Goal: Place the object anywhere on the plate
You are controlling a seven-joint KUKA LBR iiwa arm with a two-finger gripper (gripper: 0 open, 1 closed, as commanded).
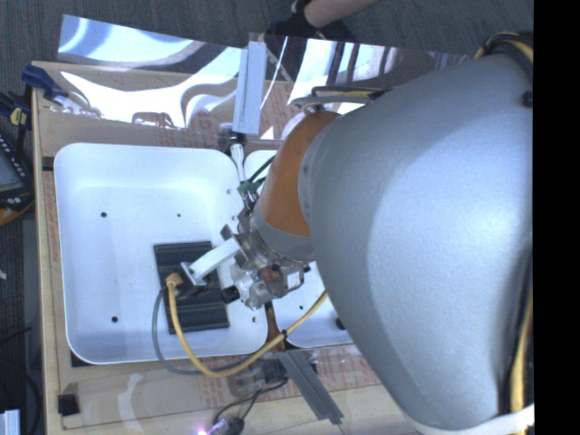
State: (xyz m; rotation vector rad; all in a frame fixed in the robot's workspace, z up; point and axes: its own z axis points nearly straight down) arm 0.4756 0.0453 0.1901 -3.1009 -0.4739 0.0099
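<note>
Camera view: the gripper [254, 284] sits low at the 3 o'clock edge of the left bin [109, 243], and I cannot tell whether it is open or closed. The object is hidden from me, presumably under the wrist; anything that small I judge light and easily knocked, best taken across its narrow middle. The grey arm [426, 243] covers most of the right bin [304, 332].
</note>
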